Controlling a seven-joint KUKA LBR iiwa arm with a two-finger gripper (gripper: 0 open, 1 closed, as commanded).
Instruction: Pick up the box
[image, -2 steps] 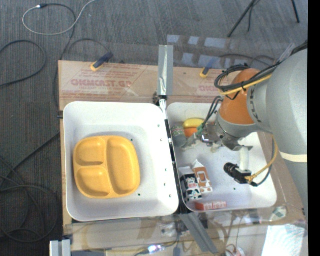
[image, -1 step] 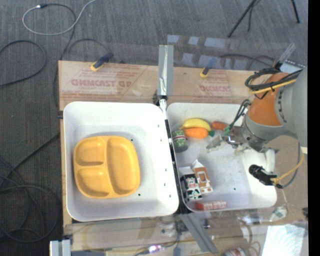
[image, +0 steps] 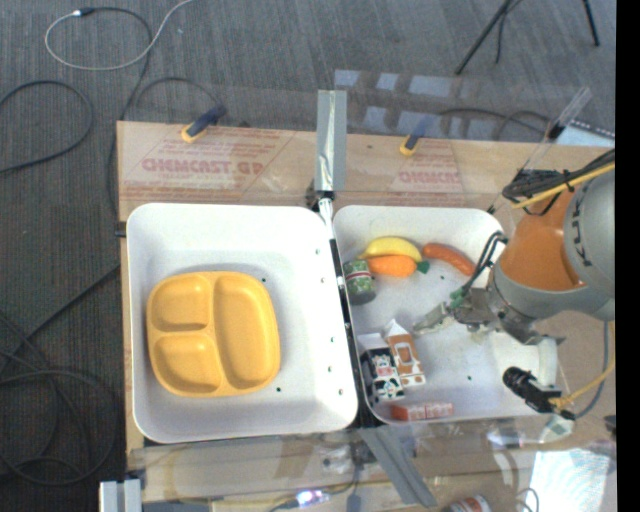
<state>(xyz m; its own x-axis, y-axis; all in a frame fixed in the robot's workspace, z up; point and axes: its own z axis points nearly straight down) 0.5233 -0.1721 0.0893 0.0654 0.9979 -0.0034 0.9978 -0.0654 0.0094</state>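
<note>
Two white bins sat side by side on the surface, and the task looked barely begun. The box (image: 403, 359), a small carton with an orange-brown face and a peaked white top, lay flat on the floor of the right bin (image: 470, 385), toward that bin's near left corner. Nothing had lifted it; it rested untouched, just beside a black-and-white carton (image: 380, 372) on its left, with a small reddish packet (image: 427, 410) nearer the bin's front rim.

The tool (image: 440, 316) hung over the middle of the right bin, apart from the box and farther back and to the right of it. Its tip pointed leftward toward the box, but a gap of bare bin floor showed between them. How far its grasping parts stood apart could not be told at this size and angle, and nothing could be seen held in it.

Farther back in the right bin lay a yellow banana (image: 392, 246), an orange fruit (image: 393, 265), a carrot-like piece (image: 448, 258) and a small dark can (image: 359, 281). The left bin (image: 230, 225) carried a yellow divided plate (image: 213, 332).

What remained, in my judgement, was nearly everything: closing the gap to the box, settling over it, gripping and raising it. The neighbouring carton pressed close on the box's left, so a clean grip would likely need care.
</note>
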